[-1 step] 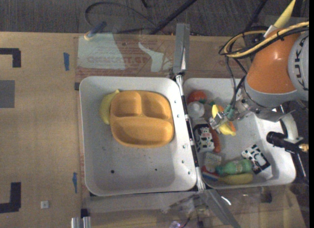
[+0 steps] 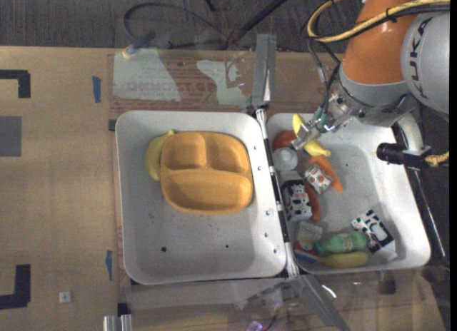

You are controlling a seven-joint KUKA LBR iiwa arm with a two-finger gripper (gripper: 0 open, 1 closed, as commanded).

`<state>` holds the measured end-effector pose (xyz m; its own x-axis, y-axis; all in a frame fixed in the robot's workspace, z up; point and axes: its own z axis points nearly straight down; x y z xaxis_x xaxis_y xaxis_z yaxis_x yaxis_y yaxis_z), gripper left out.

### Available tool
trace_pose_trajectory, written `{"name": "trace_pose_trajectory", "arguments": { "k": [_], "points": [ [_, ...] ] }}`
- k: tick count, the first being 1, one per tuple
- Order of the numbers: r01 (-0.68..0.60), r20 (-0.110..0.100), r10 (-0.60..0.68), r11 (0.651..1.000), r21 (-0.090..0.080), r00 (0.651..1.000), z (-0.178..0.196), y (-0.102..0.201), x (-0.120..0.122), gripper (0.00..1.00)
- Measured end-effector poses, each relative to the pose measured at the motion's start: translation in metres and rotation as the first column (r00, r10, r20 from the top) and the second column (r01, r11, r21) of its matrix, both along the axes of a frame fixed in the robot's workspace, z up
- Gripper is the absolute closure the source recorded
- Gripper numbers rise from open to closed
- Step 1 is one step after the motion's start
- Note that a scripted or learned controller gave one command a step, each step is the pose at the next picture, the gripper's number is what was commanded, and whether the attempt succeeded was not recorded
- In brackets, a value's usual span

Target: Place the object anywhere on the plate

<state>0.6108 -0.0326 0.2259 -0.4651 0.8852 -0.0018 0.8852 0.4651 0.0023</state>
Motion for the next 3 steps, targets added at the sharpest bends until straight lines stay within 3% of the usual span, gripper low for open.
{"name": "trace_pose_trajectory", "arguments": {
  "k": [1,2,3],
  "points": [
    [0.000,0.000,0.000,1.000,0.000,1.000,0.000,0.000,0.000,0.00],
    [-0.007,0.003,0.007,1.000,-0.001,1.000,0.079,-0.038,0.057,0.00],
    [0.068,0.004,-0.068,0.998,-0.002,0.998,0.119,-0.137,0.057,0.00]
  ]
}}
